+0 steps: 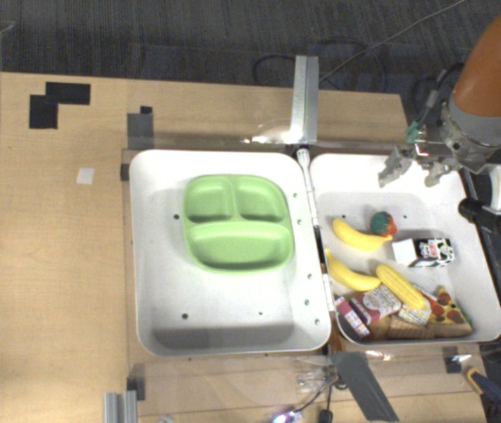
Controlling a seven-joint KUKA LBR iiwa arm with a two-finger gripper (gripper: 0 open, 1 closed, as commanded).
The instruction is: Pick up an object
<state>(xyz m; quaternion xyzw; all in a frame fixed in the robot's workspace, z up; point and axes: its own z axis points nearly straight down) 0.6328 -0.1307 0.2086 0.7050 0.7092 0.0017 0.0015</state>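
The right bin [356,183] holds two bananas [357,235] [350,275], a corn cob [402,288], a small red and green fruit [382,224], a white carton with black print [423,251], a pizza slice [433,318] and a wrapped snack [366,308]. My gripper [413,170] hangs over the bin's far edge, above and behind the red fruit. Its two fingers stand apart, open, with nothing between them.
The left bin [158,236] carries a green divided plate [236,220]. A metal post [305,100] rises behind the seam between the bins. Cables run along the bench's right side beside the arm [497,77].
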